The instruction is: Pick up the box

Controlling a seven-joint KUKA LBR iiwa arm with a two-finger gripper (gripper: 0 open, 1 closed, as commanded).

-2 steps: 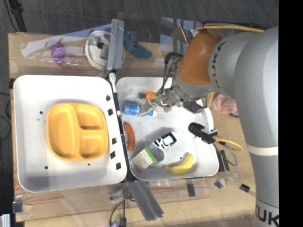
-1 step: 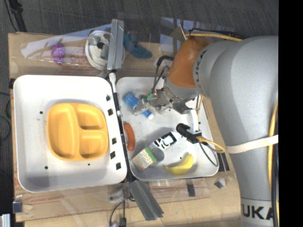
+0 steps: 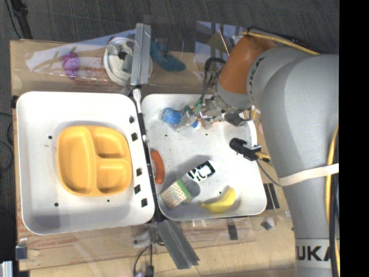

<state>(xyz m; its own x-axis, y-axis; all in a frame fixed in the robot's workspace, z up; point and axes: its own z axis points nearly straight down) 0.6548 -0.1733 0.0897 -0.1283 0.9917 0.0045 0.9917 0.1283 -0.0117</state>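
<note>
White glossy bin (image 3: 173, 105) (right): small rectangular black-white box (image 3: 201, 171), curved banana (image 3: 221, 201).

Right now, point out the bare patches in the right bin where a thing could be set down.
Bare floor in the right bin: the middle, between the gripper with the blue object above and the box below, and the stretch right of the box. The lower left is crowded: orange object, cup, banana.
</note>
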